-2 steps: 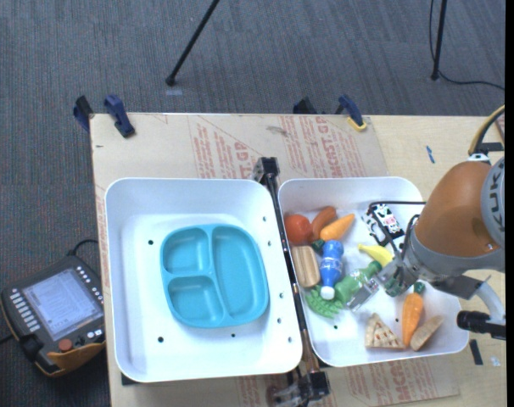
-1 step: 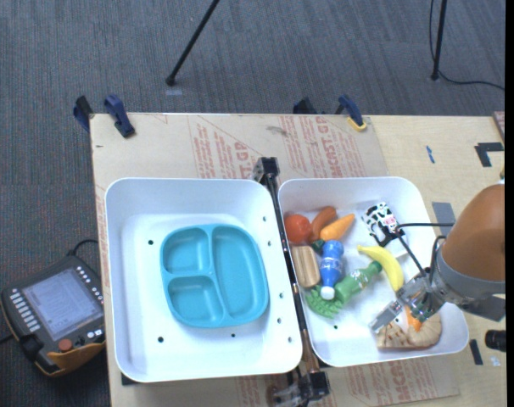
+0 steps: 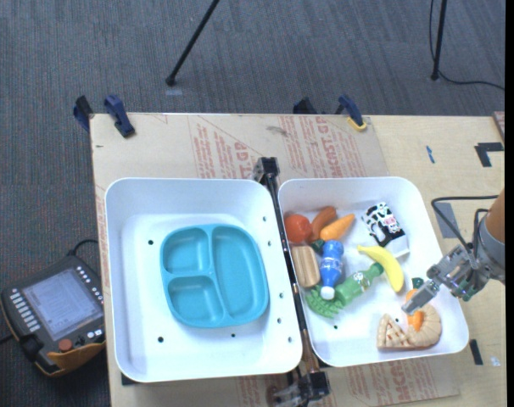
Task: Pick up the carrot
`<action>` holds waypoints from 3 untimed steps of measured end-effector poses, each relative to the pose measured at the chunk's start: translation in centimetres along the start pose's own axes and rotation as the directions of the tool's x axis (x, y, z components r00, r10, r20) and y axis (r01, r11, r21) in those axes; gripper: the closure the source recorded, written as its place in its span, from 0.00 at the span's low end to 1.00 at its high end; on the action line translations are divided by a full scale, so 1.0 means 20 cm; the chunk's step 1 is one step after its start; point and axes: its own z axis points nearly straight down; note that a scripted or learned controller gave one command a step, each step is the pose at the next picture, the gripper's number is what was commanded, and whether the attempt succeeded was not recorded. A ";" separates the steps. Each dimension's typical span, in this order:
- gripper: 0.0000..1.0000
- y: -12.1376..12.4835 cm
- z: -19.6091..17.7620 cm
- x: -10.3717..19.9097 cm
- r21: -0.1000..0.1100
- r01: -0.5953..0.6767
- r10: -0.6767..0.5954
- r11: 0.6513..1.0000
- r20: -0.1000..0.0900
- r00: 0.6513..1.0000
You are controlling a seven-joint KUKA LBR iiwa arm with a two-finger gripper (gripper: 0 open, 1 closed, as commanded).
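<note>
- Tool (image 3: 416, 298) is hanging over the near-right corner of the right bin (image 3: 359, 181), just above a wedge-shaped slice (image 3: 399, 334). Open or closed: can't tell from this angle, and nothing is visibly gripped.
- A small orange bit (image 3: 417, 319) is sitting right under the tool on the slice. Too small to ID, prob. not the target.
- Banana (image 3: 387, 264) is lying btwn the tool and the carrot, roughly on the direct path.
- Carrot (image 3: 338, 225) is lying in the far-left part of the right bin, well apart from the tool. From the tool it's sitting up and to the left in the view, i.e. farther from the cam and twd the divider.
- Its long axis is running diagonally, near-left to far-right, so it's roughly crosswise to the tool's line of approach.
- It's crowded: a darker orange piece (image 3: 322, 218) is touching or just beside it on the left, and a blue bottle (image 3: 332, 262) is just nearer.
- Judgement: next move is needing a long reach up-left over the banana, plus wrist turn to close across the carrot's width.
</note>
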 end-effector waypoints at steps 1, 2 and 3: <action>0.00 0.29 0.44 -0.23 0.001 0.182 -0.182 0.983 -0.003 0.983; 0.00 0.11 0.40 -0.07 -0.011 0.472 -0.471 0.882 0.042 0.881; 0.00 0.33 0.43 -0.04 -0.001 0.698 -0.698 0.716 0.000 0.716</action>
